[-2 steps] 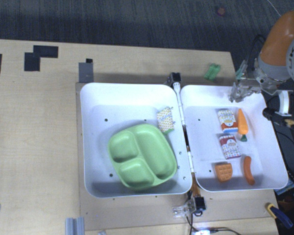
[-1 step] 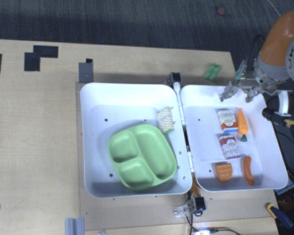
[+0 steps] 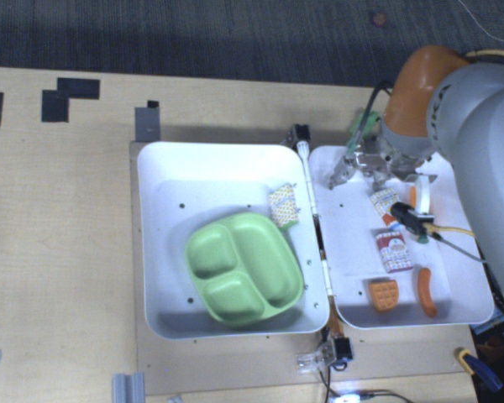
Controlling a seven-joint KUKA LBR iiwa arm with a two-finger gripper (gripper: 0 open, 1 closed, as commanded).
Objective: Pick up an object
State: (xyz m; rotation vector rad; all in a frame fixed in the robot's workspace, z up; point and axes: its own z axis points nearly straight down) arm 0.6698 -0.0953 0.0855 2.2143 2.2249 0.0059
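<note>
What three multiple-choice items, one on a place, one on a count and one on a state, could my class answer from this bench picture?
1. Where does the green plate lie?
A. in the left bin
B. in the right bin
C. on the bench outside the bins

2. How many compartments does the green plate have?
A. two
B. three
C. five

3. How does the green plate lie?
A. flipped over
B. stood on its edge
C. flat, hollows facing up

Answers:
1 A, since the plate rests inside the left bin's white walls, near a small patterned packet.
2 B, since ridges divide it into three hollows.
3 C, since all three hollows show from above.
</note>
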